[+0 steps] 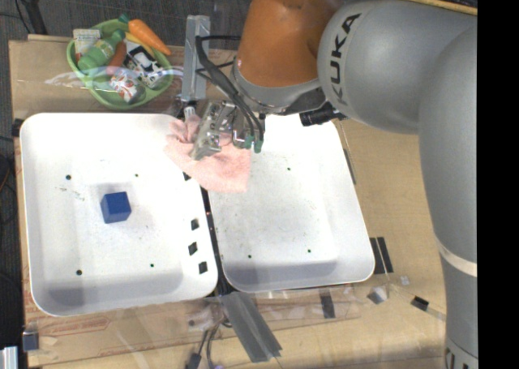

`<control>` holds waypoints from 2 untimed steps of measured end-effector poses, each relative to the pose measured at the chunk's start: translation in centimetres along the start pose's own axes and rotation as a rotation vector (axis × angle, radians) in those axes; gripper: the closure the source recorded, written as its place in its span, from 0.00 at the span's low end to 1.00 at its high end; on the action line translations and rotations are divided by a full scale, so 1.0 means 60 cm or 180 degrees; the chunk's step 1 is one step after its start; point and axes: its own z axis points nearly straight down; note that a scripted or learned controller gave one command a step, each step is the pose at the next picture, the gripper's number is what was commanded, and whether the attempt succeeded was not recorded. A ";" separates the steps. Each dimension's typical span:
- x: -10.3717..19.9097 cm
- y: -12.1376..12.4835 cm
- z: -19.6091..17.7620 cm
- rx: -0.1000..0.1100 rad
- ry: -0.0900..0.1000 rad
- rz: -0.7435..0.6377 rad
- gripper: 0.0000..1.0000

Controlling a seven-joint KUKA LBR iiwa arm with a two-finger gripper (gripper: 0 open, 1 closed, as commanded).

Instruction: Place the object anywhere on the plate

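Note:
A small blue cube (116,206) lies in the left bin (49,278), left of its middle. A pink plate (223,169) rests at the back, straddling the rims where the two bins meet. My gripper (227,139) hangs over the plate's back part, well to the right of and behind the cube. It is open, its fingers (206,140) pointing down with nothing between them. The wrist hides the plate's far edge.
The right bin (324,254) holds only the plate's overhang. A green bowl (122,96) of toy food stands behind the left bin. The big grey and orange arm (389,59) looms over the back right. Tape strips lie at the front.

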 end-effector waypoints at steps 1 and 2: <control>-0.020 0.083 0.003 -0.0002 0.0003 -0.0617 1.00; -0.020 0.083 0.003 -0.0002 0.0002 -0.0616 0.00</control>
